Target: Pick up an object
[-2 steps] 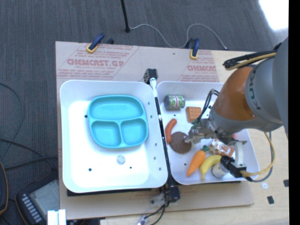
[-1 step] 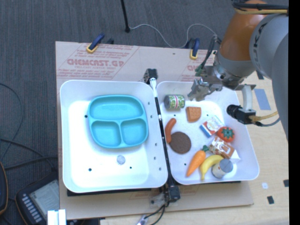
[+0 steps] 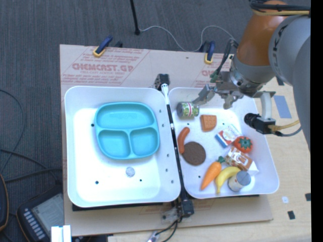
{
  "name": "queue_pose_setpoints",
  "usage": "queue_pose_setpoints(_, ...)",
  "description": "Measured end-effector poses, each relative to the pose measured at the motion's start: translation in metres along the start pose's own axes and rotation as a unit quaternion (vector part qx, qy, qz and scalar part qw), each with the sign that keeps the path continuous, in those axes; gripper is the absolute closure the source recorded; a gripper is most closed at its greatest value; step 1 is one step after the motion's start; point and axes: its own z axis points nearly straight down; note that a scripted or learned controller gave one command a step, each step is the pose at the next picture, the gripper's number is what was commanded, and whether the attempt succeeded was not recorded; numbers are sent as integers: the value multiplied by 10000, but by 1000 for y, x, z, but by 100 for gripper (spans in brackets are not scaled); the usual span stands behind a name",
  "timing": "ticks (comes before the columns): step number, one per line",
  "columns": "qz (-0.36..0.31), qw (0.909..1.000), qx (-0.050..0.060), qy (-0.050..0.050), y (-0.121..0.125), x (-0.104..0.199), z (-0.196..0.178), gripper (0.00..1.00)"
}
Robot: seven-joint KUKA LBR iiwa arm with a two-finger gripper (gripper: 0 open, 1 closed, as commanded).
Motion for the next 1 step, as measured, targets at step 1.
queue_pose_setpoints(1,7,10000,20,5,-6,-40,122,0)
